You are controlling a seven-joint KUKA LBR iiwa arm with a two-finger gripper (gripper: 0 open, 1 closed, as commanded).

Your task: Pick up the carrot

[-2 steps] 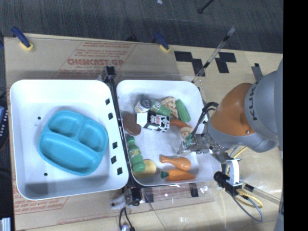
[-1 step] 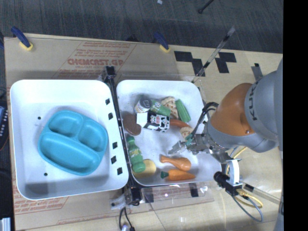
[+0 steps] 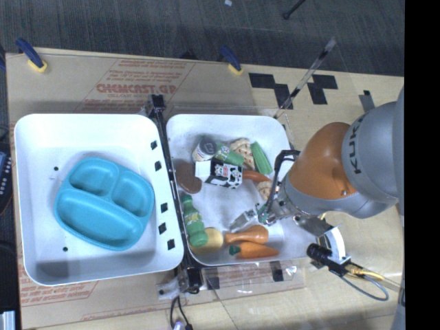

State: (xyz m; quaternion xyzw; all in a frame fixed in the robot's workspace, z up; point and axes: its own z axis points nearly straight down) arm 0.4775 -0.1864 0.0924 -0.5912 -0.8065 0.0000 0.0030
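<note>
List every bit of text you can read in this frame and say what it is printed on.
"CHEMCAST GP": red print on the brown sheet behind the left bin.
"KU", cut off: on the grey arm.
Smaller red lines under that heading: too blurred to read.
Red print on the sheet's lower left corner: too blurred to read.
Black-and-white carton in the right bin: nothing readable.

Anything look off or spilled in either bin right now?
Nothing spilled or damaged. The right bin is a jumbled heap of toy food, with the carrot lying flat near its front wall. The blue tray sits skewed in the left bin.
</note>
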